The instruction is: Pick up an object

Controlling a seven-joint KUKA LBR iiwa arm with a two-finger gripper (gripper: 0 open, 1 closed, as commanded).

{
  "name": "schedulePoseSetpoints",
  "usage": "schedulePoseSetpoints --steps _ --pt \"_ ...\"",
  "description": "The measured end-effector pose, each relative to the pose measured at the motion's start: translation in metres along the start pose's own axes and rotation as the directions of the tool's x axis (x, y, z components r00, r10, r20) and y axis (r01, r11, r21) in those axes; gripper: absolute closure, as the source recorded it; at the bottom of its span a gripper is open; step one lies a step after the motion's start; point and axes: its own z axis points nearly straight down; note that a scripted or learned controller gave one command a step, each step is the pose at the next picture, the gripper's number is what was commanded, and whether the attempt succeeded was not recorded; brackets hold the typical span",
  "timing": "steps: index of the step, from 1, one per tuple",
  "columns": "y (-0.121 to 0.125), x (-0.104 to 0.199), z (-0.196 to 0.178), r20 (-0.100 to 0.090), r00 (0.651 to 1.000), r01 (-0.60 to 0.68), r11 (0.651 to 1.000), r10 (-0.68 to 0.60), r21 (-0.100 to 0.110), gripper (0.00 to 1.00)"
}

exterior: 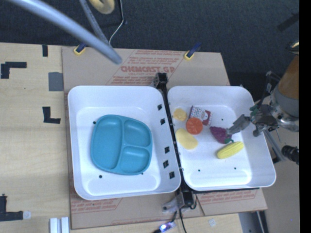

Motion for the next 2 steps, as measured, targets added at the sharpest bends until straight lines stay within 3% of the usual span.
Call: schedulePoseSetpoints --steps 1,2 --pt "0.003 0.001 -0.008 0.003 1.0 0.005 1.0 -0.005 -0.013 0.0" --pt "0.005 0.01 0.052 0.002 1.0 0.005 1.0 -0.005 -0.01 0.0"
